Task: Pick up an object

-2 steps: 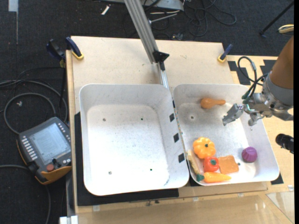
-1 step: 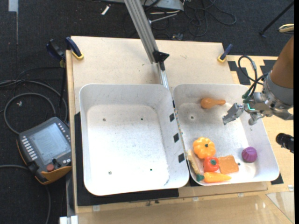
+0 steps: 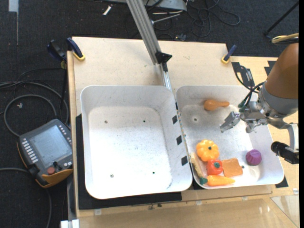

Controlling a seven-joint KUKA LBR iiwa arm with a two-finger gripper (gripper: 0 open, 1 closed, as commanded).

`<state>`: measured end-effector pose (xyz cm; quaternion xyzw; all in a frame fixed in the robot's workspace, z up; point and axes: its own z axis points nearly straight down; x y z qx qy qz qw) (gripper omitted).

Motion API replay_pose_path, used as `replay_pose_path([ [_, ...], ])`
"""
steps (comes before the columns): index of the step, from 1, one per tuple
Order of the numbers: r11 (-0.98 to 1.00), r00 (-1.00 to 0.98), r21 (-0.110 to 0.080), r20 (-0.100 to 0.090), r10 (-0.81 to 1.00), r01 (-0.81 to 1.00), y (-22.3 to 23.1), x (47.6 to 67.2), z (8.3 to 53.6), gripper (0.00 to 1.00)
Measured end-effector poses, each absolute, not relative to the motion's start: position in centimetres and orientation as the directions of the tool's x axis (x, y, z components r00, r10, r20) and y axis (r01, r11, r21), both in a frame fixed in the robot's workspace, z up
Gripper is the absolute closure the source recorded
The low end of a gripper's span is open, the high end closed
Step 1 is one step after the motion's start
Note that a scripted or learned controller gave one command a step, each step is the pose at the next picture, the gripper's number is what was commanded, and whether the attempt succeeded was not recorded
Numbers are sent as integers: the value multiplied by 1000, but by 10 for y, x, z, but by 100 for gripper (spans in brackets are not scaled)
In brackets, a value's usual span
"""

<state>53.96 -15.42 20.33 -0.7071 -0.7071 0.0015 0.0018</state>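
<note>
Presently, bench inventory. Two white bins are sitting side by side on the bench: the left bin (image 3: 95, 127) and the right bin (image 3: 190, 99).

Right bin contents:
- An orange drumstick-shaped toy (image 3: 215, 104) is lying near the far wall, apart from the rest.
- A yellow-orange pumpkin (image 3: 208, 150) is sitting toward the near half.
- A red tomato (image 3: 214, 166) is lying just in front of the pumpkin, touching it or nearly so.
- An orange block (image 3: 232, 167) is resting beside the tomato.
- A carrot (image 3: 219, 180) is lying along the near wall, just below the tomato and block.
- A purple ball-like item (image 3: 253, 157) is sitting by the right wall.

Arm: reaching in from the right, its gripper (image 3: 232, 121) is hovering over the bare middle of the right bin, between the drumstick toy and the pumpkin. Whether its fingers are apart or together cannot be told; nothing is visibly showing between them.

Off the bench, a teach pendant (image 3: 45, 151) is lying on the dark floor at left.
</note>
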Motion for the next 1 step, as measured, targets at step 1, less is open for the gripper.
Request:
replay_pose_path([
  [1, -2, 2, -6, 1, 1000, 1000, -158, 531, 154, 0],
])
